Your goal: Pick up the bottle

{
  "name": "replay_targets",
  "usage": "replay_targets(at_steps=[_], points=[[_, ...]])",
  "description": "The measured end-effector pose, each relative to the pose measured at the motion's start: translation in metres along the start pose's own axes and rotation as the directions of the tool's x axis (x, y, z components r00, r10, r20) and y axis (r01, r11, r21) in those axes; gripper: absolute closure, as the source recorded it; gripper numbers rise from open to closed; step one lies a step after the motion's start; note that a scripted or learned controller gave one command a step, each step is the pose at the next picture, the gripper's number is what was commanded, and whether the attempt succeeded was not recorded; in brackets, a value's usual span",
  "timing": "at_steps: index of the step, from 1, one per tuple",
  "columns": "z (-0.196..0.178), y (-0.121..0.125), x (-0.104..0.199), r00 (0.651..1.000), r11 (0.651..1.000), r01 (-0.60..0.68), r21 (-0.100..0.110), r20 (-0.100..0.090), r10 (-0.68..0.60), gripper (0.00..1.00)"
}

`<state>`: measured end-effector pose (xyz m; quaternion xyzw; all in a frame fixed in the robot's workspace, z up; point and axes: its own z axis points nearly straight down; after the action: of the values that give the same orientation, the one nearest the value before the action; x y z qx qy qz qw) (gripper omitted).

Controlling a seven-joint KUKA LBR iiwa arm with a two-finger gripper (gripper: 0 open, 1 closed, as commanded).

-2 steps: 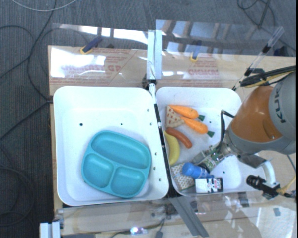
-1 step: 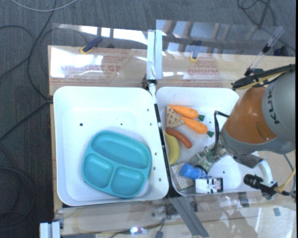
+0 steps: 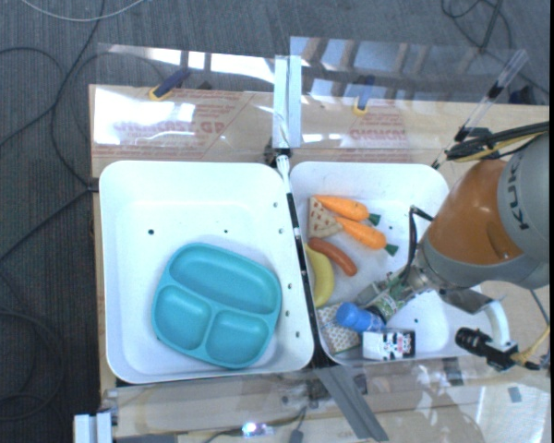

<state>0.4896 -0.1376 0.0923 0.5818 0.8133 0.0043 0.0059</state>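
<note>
Bottle orientation: the small blue plastic bottle (image 3: 355, 317) lies on its side; long axis runs slantwise, one end toward the arm, the other toward the bins' shared wall. Which end is the cap cannot be told.
Bottle appearance: bright blue, rounded, short; part of it is covered by the gripper.
Bottle location: near-side part of the right white bin (image 3: 425, 179), close to the shared wall.
Gripper: the two-finger gripper (image 3: 384, 300) is low over the end of the bottle nearer the arm; whether its fingers are spread or pressed together cannot be told.
Arm: grey body with an orange band (image 3: 475, 220), over the bottle's bin on the side away from the shared wall.
Neighbours of bottle: white carton with black print (image 3: 389, 344) just beside it toward the near rim; yellow banana (image 3: 321, 278) beside it along the shared wall; red sausage (image 3: 334, 256) beyond the banana; two orange carrots (image 3: 353, 220) and a tan wedge (image 3: 320, 220) farther back.
Other bin: left white bin (image 3: 120, 247) holds a teal divided plate (image 3: 218, 305), well apart from the bottle.
</note>
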Motion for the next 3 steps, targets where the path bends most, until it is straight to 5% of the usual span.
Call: replay_targets(at_steps=[1,2,3], points=[[0.0011,0.0096,0.0256,0.950,0.950,0.312,0.002,0.016,-0.312,0.00],[-0.0061,0.0113,0.0263,0.950,0.950,0.312,0.000,0.013,-0.312,1.00],[-0.0059,0.0109,0.0263,0.950,0.950,0.311,0.001,0.012,-0.311,0.00]])
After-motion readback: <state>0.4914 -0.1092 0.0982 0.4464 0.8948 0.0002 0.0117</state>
